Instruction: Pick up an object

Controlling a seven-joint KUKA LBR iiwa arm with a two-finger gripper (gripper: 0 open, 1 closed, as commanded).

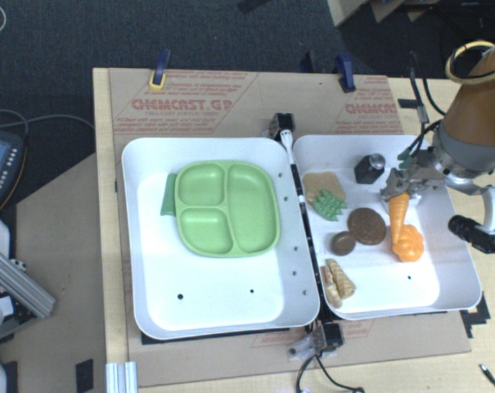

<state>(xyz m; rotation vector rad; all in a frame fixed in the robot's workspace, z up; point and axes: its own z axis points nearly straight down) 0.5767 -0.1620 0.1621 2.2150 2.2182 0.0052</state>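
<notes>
My gripper [401,185] hangs low over the right bin [452,289], and I cannot tell whether it is parted or closed on anything. Directly beneath it, touching or nearly so, is the top end of the orange carrot-shaped toy [403,227], which runs away from me toward the bin's near side. Just to the left of it lie two brown discs, the large brown disc [366,225] and the small brown disc [343,242]. Further left sits the green leafy toy [328,205] on a tan piece [319,183]. Just beyond me to the left is a dark grey object [369,169]. Well off left, the green divided plate [227,208] rests in the left bin [149,244].
</notes>
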